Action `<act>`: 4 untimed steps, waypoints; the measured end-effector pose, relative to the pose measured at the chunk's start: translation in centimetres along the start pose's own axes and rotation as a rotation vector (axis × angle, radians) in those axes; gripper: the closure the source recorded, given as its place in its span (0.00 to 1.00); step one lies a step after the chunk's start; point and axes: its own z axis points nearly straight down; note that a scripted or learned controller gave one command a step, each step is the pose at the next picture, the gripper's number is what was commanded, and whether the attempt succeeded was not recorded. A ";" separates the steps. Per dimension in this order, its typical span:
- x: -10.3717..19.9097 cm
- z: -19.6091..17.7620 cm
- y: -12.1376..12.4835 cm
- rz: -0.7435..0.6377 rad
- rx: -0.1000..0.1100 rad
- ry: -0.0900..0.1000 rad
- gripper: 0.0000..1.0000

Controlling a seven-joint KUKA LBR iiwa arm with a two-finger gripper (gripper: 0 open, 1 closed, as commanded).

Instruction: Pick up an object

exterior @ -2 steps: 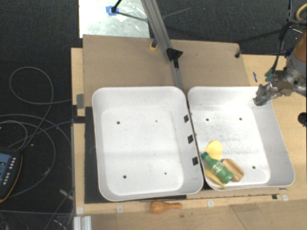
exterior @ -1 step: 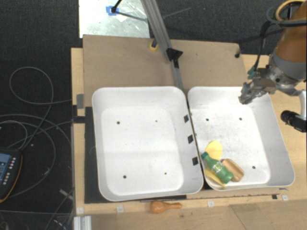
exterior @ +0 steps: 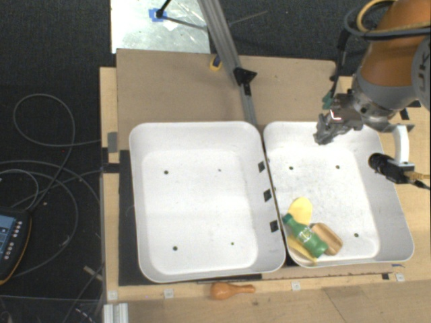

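In the right bin (exterior: 350, 180) a small heap lies at the near-left corner: a green bottle (exterior: 306, 235), a yellow piece (exterior: 301, 210) behind it and a tan wooden block (exterior: 329, 237) at its right. My gripper (exterior: 324, 134) hangs over the bin's far edge, well away from the heap and above the bin floor. Nothing shows between its fingers.
The left bin (exterior: 202, 200) lies beside the right one, with black clips along the shared rim. An orange-brown pear-shaped object (exterior: 229, 289) lies on the bench in front of the bins. A grey pole (exterior: 225, 46) slants over the bench's back. Cables lie on the floor at left.
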 end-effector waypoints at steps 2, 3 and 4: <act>9.4 1.7 0.0 0.000 0.002 0.000 1.00; 15.0 2.8 -1.3 -0.001 0.002 0.001 1.00; 14.6 2.7 -1.2 0.006 0.001 -0.001 0.00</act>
